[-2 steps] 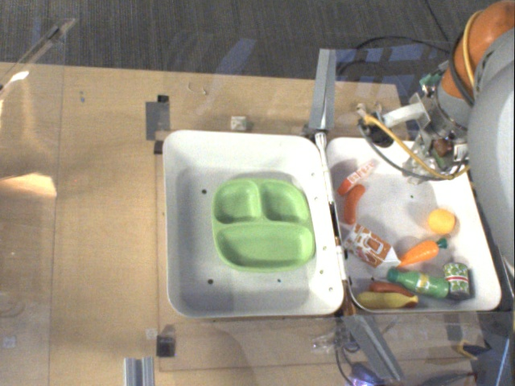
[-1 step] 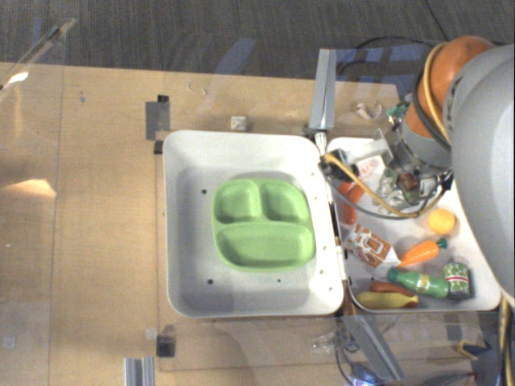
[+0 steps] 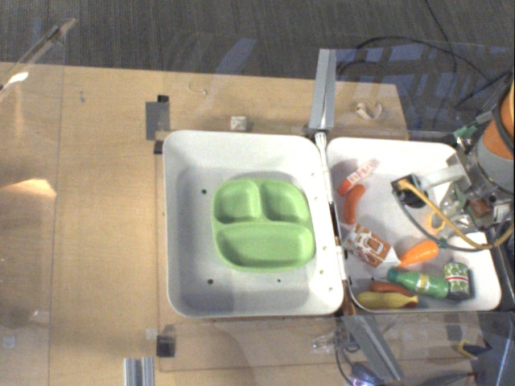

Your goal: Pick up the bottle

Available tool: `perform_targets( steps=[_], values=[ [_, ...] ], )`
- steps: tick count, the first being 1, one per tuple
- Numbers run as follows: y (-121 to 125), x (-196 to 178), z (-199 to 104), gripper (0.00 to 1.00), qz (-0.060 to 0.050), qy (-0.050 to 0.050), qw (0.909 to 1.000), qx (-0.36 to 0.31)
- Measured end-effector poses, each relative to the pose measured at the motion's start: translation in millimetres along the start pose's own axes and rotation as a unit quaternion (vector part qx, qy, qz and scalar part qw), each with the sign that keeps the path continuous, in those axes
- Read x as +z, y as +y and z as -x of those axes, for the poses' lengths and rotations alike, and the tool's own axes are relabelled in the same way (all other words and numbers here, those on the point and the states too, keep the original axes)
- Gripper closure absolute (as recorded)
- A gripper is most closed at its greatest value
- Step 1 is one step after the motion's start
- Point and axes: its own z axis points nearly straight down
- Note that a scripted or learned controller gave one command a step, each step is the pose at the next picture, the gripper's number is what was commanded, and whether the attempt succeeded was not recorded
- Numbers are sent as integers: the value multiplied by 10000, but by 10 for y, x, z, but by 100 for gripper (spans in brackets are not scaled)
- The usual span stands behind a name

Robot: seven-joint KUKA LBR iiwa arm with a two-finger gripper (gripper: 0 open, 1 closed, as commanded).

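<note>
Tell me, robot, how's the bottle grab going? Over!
End effector over right bin, away from bottle. Bottle lying on its side, front of bin. Carrot, can, banana crowd it.

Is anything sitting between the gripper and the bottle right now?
Yes. The carrot lies between the gripper and the bottle, close beside the bottle. A can sits at the bottle's right end in the view, and a banana crowds its left end.

Grey arm [image 3: 492, 158] at three o'clock, rounded and matte, ringed by an orange band [image 3: 508, 121] at the frame's edge. Toward seven o'clock from the band, a cluttered gripper [image 3: 471, 202] of silvery metal and pale plates.
</note>
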Motion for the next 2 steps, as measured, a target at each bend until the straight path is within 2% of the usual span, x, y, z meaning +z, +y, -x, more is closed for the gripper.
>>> perform_targets(
  steps=[1, 2],
  values=[
    [-511, 266, 32, 100, -3, -6, 10000, 33],
    [478, -258, 244, 100, 6, -3, 10000, 35]
  ],
)
